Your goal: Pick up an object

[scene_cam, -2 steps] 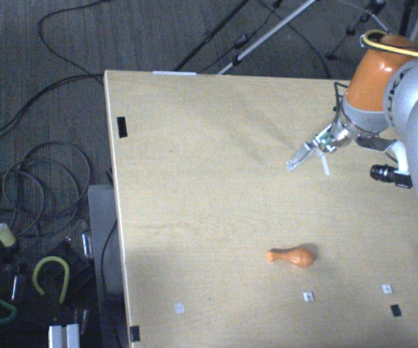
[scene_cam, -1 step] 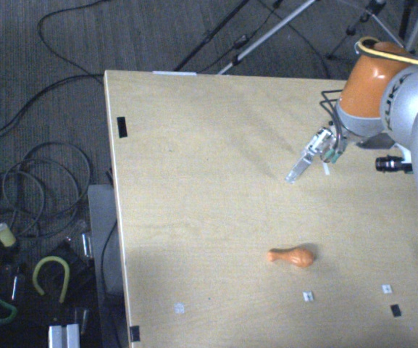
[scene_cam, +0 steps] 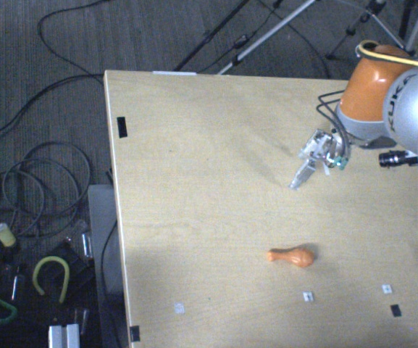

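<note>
At the two o'clock area of the worktop (scene_cam: 194,194) I see the tool (scene_cam: 299,180) raised over bare surface, nothing between its prongs; whether they are open or closed I cannot tell at this resolution. The orange pear-shaped object (scene_cam: 293,256) lies flat toward five o'clock, well apart from the tool, roughly at six o'clock from it. I judge the pick not yet begun: approach, descent, grasp and lift all remain.
</note>
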Tool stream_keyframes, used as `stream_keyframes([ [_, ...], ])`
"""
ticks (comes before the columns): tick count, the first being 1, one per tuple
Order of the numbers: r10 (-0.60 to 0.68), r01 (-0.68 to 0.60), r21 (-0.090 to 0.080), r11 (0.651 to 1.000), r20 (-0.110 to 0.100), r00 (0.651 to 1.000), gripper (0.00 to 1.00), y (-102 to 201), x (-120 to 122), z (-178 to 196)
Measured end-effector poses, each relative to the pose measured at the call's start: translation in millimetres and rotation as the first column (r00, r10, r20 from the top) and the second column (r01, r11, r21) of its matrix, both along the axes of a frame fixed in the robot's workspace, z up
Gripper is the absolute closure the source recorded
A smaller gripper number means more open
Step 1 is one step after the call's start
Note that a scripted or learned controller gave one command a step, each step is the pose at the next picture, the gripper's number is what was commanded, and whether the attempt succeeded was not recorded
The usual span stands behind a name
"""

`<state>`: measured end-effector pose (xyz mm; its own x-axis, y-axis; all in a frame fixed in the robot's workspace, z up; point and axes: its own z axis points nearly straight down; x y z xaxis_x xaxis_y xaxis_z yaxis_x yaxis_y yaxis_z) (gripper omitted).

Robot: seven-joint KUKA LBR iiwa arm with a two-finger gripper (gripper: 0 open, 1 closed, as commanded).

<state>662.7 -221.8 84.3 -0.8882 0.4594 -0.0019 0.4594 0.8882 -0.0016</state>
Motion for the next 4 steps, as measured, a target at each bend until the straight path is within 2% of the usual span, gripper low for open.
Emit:
stream_keyframes([
  [1, -0.260, 0.260, 0.004, 0.966, 0.003, 0.966, 0.00, -0.5, -3.2, 71.3],
  [2, -0.130, 0.130, 0.001, 0.991, 0.000, 0.991, 0.00, 26.2, 1.0, 34.4],
  [3, -0.037, 0.037, 0.000, 0.999, 0.000, 0.999, 0.00, 36.7, -1.4, 14.4],
  [4, -0.223, 0.223, 0.004, 0.975, 0.003, 0.975, 0.00, 0.1, -0.3, 32.5],
])
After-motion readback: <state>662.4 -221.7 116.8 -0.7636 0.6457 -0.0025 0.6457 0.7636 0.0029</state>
